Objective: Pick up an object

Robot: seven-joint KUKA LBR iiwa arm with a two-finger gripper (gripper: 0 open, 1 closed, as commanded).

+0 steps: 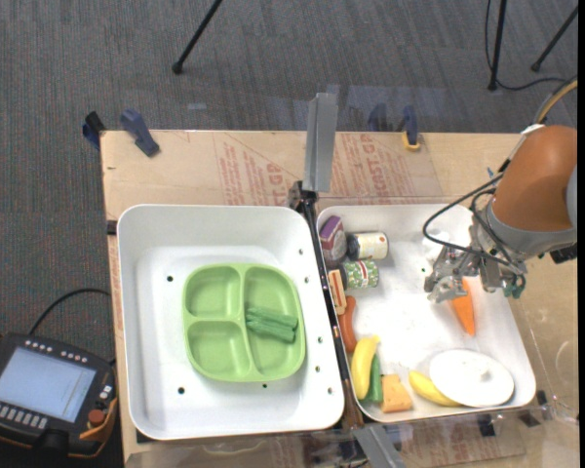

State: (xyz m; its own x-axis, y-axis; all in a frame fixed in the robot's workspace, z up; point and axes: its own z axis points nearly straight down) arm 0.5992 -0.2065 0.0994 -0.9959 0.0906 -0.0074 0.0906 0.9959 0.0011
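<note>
Arm (531, 188) comes in over right edge of surface, wrist bent down into right bin (409, 325). Tool (468, 283) low by bin's right wall, hovering at top of orange carrot (464, 312); tool's state hard to tell from here. Carrot lies near right wall, tip toward white plate (471, 377) in front right corner. Bananas (364, 364) along front edge. Green divided tray (244, 322) in left bin (146, 261).

From my station, the bins (224, 224) read as smooth matt white plastic. The green tray (214, 305) left of the gripper (452, 283) looks satin plastic. The bench (224, 164) is rough brown cardboard or board.
</note>
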